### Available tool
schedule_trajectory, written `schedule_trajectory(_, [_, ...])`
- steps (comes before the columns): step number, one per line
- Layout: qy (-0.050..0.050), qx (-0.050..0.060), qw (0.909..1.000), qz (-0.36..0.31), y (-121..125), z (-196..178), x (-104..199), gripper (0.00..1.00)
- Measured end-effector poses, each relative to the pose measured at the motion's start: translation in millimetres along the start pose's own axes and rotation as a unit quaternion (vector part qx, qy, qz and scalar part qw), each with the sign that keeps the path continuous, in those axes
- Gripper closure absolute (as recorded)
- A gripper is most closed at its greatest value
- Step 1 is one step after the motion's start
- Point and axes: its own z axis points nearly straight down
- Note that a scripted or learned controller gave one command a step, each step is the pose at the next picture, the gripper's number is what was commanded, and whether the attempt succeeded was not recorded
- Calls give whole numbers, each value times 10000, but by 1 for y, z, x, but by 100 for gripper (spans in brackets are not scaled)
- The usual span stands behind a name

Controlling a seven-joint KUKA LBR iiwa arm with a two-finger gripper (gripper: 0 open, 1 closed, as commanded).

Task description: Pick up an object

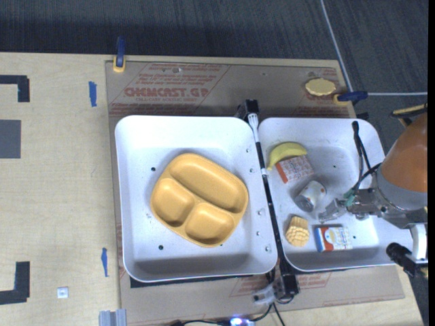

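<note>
- Silver can (312,194), tipped, centre of right bin (367,131); dented, shiny.
- Claw (338,209) just right of can; its opening cannot be judged.

A single fixed camera looks down at a slant from above the bench (54,182), taking in both white bins: the left bin (136,141), the right bin (370,138). The arm (411,161) enters from the right.

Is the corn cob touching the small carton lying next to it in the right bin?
Apart. The camera view shows a strip of white bin floor between the corn cob and the small carton.
</note>
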Motion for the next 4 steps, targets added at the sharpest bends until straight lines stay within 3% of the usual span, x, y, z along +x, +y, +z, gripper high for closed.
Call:
schedule_trajectory(1, [6,17,10000,-6,-2,20,55,0])
schedule_trajectory(2, [0,-6,10000,1,0,9,55,100])
schedule_trajectory(3, [1,-4,10000,0,0,9,55,0])
schedule_trajectory(4, [-5,-25,10000,-1,1,-1,55,100])
